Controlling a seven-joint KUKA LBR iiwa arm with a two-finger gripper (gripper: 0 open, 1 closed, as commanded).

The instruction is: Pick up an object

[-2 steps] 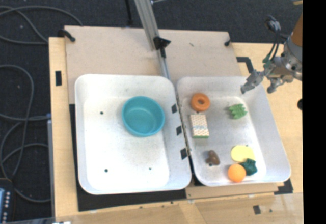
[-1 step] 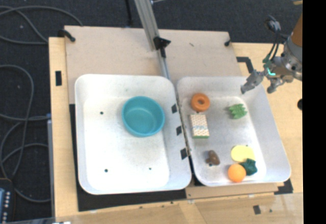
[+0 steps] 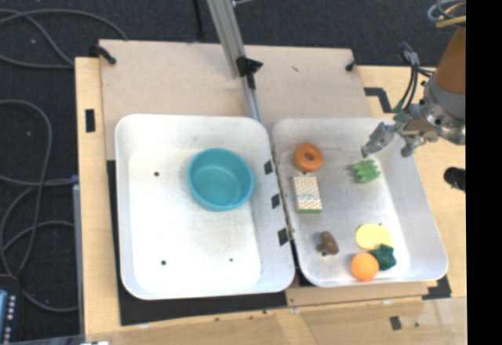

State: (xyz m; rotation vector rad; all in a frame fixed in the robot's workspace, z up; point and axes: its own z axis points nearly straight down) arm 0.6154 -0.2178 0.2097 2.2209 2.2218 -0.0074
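Observation:
My gripper (image 3: 390,144) hangs over the back right part of the right bin (image 3: 416,202), its two fingers spread apart and open with nothing between them. A small green leafy toy (image 3: 365,172) lies just below and left of the fingertips, apart from them. Further left in that bin sit an orange ring (image 3: 308,157) and a speckled block (image 3: 307,194). Near the front lie a brown lump (image 3: 328,243), a yellow piece (image 3: 372,237), an orange ball (image 3: 364,266) and a dark green piece (image 3: 386,258).
A teal bowl (image 3: 221,179) stands in the left bin (image 3: 149,257). A metal post (image 3: 226,14) rises at a slant from the divide between the bins. Cables lie on the dark floor at the left.

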